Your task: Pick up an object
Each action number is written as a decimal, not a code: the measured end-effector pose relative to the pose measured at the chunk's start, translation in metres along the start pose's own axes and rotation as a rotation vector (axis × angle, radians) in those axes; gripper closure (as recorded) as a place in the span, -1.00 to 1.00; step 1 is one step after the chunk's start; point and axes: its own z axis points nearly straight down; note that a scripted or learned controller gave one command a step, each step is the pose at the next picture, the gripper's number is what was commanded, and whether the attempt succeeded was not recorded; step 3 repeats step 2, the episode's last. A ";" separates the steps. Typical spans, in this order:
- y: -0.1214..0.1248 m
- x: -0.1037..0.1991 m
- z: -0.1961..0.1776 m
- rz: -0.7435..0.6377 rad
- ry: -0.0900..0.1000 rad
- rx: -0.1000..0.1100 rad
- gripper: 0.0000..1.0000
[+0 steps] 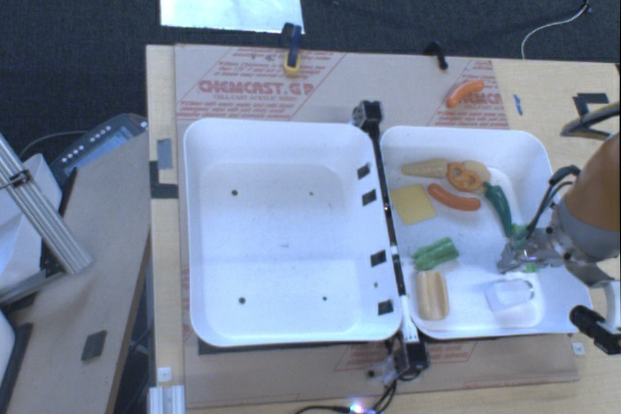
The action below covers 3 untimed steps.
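The right bin [529, 145] holds several toy foods. A tan piece [423, 169] and an orange round piece [466, 175] lie at the back, with a red sausage [454, 199] and a yellow cheese square [412, 205] just in front of them. A long green pepper [499, 206] lies towards the right wall. Nearer the front are a small green vegetable [435, 253], a hot dog in a bun [431, 294] and a pale clear piece [511, 295]. My gripper [521, 257] hangs low over the bin's right side, just below the pepper's end and above the clear piece.
The left bin [209, 150] stands beside the right one, with a black hinge strip [380, 208] between them. An orange sausage [466, 93] lies on the bench behind the right bin. A yellow clamp [291, 63] sits at the back.
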 end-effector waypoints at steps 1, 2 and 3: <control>0.055 0.001 0.000 -0.006 -0.001 -0.004 1.00; -0.008 0.007 0.000 0.002 0.003 0.005 1.00; -0.008 0.007 0.000 0.002 0.003 0.005 1.00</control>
